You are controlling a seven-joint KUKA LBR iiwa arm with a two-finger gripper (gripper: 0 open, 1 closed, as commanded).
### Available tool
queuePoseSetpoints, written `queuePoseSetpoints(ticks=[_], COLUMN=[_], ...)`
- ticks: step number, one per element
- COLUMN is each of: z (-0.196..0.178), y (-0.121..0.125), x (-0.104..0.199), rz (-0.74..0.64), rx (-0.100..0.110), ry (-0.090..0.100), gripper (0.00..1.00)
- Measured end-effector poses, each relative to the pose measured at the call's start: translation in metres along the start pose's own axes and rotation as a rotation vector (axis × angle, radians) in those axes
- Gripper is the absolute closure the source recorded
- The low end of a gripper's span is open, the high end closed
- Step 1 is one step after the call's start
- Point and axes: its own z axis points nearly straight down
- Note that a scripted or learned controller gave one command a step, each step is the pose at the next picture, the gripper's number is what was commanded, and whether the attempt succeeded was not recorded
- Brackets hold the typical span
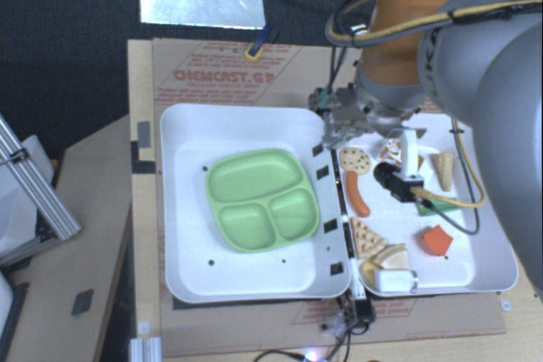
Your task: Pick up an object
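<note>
Arm over the right bin, its tool mostly hidden.

The gripper (339, 125) sits at the near-left corner of the right bin (488, 267); I cannot tell its state, the wrist covers it. Just below it lie a cookie (354, 159) and a sausage (358, 192). The green tray (261, 199) rests alone in the left bin (182, 182).
</note>
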Motion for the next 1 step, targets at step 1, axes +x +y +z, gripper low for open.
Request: queuePoseSetpoints(ticks=[1], z=[-0.0109], y=[-0.0069], x=[0.0064], rz=[0.000], rx=[0.001], ry=[0.000], gripper=[1.00])
